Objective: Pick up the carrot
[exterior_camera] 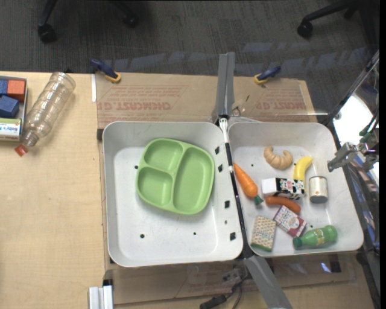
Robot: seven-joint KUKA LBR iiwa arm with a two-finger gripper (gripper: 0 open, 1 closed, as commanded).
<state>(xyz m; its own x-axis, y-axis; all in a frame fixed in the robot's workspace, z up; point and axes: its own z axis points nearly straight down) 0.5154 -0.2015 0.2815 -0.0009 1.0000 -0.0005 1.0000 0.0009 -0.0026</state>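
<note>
- Camera view: the surface [54, 211] is pale wood on the left, with a sheet of brown cardboard [175, 99] printed in red lying under the two bins.
- Blue-and-yellow clamps [105, 69] hold the cardboard's far edge, one on the left and one [267, 73] on the right.
- Beyond the surface lies dark grey carpet [181, 30] with the wheeled bases of office chairs [329, 15] at the top.
- A clear plastic bottle [47, 105] with a red cap lies on its side on the wood, beside a box of red and blue blocks [11, 99] at the left edge.
- The left bin [120, 241] holds a green divided plate [176, 175].
- The right bin [341, 199] holds the carrot [245, 181], which lies slanted near the bin's left wall, its green end toward the near side.
- Near the carrot are a croissant [278, 157], a banana [302, 167], a small black-and-white carton [290, 187], a silver can [318, 188], a sausage [283, 203], two small packets [263, 233] [289, 221] and a green bottle [315, 237].
- The gripper [344, 158] is at the right bin's right rim, well apart from the carrot; whether its fingers are wide or narrow I cannot tell.
</note>
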